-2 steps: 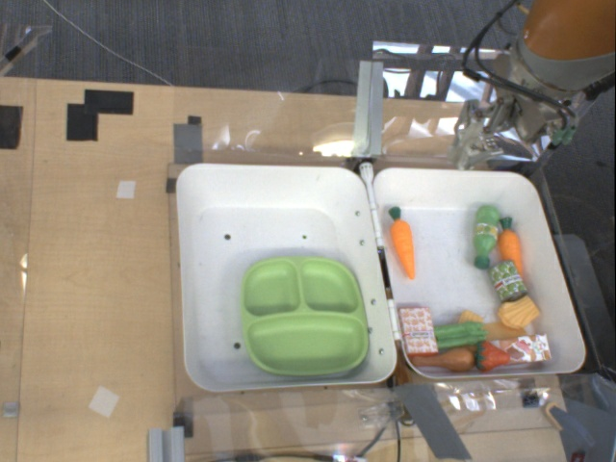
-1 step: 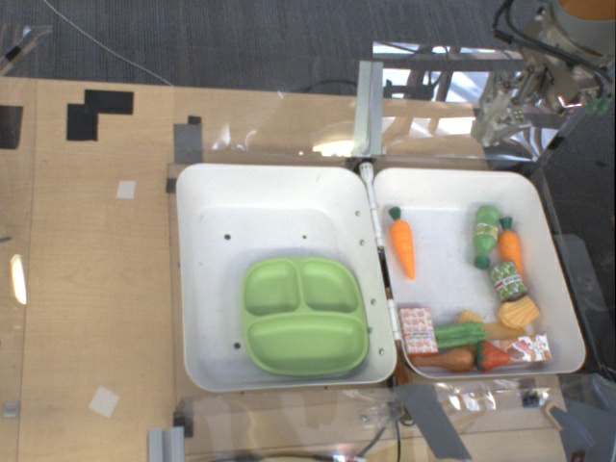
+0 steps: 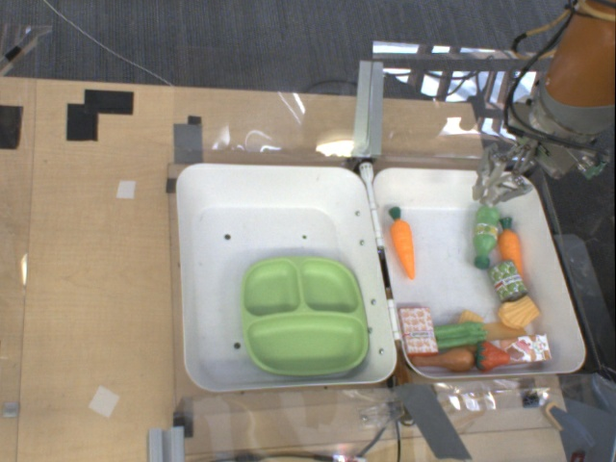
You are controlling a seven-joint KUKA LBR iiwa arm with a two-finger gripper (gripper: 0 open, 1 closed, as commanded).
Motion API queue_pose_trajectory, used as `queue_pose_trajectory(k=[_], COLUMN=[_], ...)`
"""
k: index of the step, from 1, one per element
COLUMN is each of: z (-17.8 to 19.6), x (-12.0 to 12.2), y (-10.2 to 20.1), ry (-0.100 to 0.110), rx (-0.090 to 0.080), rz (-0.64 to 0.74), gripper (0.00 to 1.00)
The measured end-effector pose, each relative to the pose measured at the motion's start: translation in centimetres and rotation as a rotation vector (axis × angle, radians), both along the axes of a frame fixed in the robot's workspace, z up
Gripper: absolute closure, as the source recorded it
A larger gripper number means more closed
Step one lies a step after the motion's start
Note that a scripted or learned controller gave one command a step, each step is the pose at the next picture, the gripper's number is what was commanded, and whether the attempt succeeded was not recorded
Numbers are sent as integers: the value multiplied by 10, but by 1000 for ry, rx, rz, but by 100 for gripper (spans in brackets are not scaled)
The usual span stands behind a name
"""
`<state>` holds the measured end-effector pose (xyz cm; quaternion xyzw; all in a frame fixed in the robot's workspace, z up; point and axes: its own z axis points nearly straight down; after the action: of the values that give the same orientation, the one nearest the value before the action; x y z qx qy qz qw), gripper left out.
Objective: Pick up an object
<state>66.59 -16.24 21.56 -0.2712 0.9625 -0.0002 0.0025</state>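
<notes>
Wooden bench (image 3: 87, 287), two white bins. Left bin (image 3: 207, 258): green plate (image 3: 304, 314). Right bin (image 3: 438, 248): carrot (image 3: 402, 243), then green bottle (image 3: 485, 235) just under gripper (image 3: 500, 183). Jaws: cannot tell. Risk: crowded toys beside bottle, likely slip or double grab.

The arm (image 3: 582, 65) is cut off by the top and right edges. At the right bin's (image 3: 438, 200) near edge, small toy foods (image 3: 481, 346) overlap in a row, partly hiding one another.
</notes>
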Motion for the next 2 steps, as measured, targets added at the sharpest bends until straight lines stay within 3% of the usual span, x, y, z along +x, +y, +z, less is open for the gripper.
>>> queue_pose_trajectory(k=[1, 2], z=[3, -108], x=[1, -10], y=[1, -24], ry=[-5, -21], rx=[-1, -6], rz=[1, 49], gripper=[0, 0])
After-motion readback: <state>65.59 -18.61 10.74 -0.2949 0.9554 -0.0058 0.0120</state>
